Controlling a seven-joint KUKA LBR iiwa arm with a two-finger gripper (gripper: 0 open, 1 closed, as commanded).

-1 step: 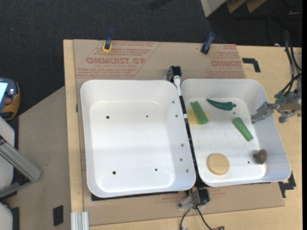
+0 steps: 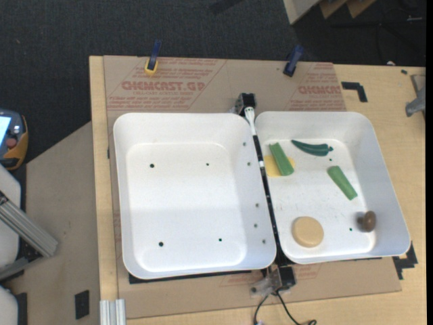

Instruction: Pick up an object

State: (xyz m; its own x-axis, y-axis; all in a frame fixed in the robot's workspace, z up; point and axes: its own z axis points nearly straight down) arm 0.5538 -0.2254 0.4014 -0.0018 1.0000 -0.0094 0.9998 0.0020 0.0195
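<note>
Two shallow white bins sit side by side on the desk [image 2: 203,80], which is covered by a brown sheet printed with red lettering. The left bin [image 2: 135,134] shows small dark holes in its floor. The right bin [image 2: 379,154] holds five items, all apart except two. A green block [image 2: 282,161] lies near the dividing rims, overlapping a yellow piece [image 2: 272,167] beneath it. A dark green curved item [image 2: 312,147] lies toward the far wall. A light green stick [image 2: 342,183] lies tilted right of centre. A tan round disc [image 2: 308,231] rests near the front wall. A small brown lump [image 2: 366,221] sits by the right wall. Two blue clamps [image 2: 154,54] grip the sheet's far edge.
</note>
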